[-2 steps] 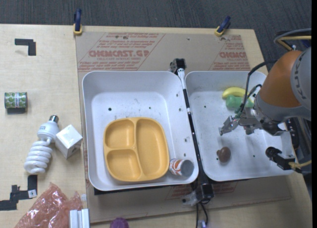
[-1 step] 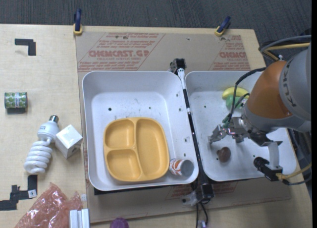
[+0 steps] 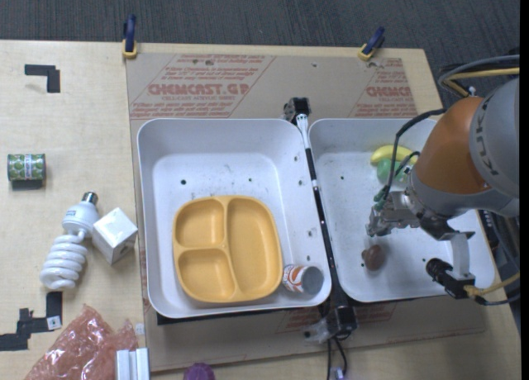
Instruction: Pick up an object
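A small brown rounded object (image 3: 374,257) lies on the floor of the right bin (image 3: 347,205), near its front. My gripper (image 3: 378,230) hangs directly above and just behind it, fingers pointing down toward it. A yellow and green object (image 3: 389,159) rests at the back of the right bin, partly hidden behind the arm's orange band (image 3: 450,155). In the left bin (image 3: 165,163) lies a yellow divided plate (image 3: 226,248), with a small cup (image 3: 302,278) tipped on its side at the plate's front right corner.
Off the bins to the left sit a white spiral light bulb (image 3: 68,250), a white cube (image 3: 115,235), a green can (image 3: 26,168) and a pink mesh bag (image 3: 78,345). A black divider rod (image 3: 314,188) runs between the bins.
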`<state>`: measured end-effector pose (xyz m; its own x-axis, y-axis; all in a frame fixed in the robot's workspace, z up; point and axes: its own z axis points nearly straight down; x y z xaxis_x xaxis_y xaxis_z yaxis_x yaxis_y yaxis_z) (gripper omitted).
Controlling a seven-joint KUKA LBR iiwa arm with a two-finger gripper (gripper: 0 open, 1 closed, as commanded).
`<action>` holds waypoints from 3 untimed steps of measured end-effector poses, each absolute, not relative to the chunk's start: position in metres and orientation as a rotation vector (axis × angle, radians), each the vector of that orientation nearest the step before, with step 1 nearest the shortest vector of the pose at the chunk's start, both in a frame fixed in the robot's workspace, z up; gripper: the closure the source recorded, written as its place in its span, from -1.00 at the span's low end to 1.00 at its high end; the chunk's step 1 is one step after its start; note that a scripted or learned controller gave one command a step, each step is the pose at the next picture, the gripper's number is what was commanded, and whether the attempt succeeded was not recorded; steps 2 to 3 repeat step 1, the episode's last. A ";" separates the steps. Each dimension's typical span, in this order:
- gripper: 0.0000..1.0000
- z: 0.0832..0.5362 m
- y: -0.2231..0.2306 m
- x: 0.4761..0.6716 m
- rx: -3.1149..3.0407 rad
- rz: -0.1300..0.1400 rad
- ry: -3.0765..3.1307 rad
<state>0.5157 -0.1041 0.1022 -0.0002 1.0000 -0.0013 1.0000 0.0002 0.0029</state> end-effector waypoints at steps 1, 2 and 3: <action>1.00 0.093 -0.095 0.554 2.218 0.000 2.223; 1.00 0.093 -0.095 0.554 2.218 0.000 2.223; 1.00 0.093 -0.095 0.554 2.218 0.000 2.223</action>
